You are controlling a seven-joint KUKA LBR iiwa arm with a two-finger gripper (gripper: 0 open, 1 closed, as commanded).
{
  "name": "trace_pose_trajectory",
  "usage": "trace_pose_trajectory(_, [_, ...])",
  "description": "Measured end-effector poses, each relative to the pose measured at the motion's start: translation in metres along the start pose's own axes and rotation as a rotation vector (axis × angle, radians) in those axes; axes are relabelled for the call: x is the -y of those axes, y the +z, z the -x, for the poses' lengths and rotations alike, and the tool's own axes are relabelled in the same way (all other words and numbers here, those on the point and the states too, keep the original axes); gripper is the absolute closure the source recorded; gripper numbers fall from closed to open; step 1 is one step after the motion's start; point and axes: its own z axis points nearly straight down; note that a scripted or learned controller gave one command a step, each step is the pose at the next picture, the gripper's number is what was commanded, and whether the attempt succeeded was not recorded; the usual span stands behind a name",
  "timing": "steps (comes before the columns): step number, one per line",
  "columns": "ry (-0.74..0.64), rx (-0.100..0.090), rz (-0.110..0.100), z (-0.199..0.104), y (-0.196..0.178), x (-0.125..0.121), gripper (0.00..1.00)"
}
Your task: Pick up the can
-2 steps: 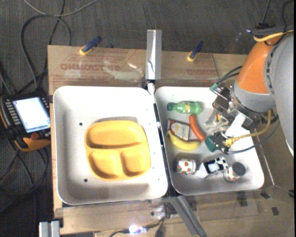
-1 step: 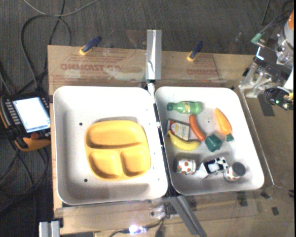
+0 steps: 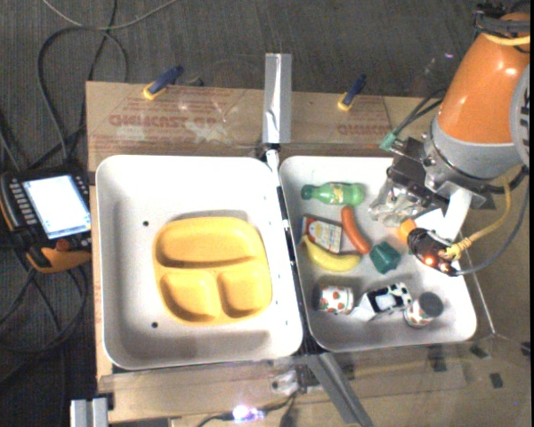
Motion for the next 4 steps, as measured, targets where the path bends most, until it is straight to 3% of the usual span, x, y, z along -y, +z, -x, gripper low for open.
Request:
trace_pose_trajectory(1, [0.002,0.001,0.001,0.001,0.0,0.0,0.0])
trace_pose_trajectory(2, [-0.174,0.0,-0.003,-0.036,0.12,0.059,0.0])
trace_pose_trajectory(3, [0.078,0.001,0.005,-0.004,-0.067,0.02,0.0])
trace_pose_trajectory(4, [0.27,0.001,-0.004,-0.022,0.133,0.052,0.0])
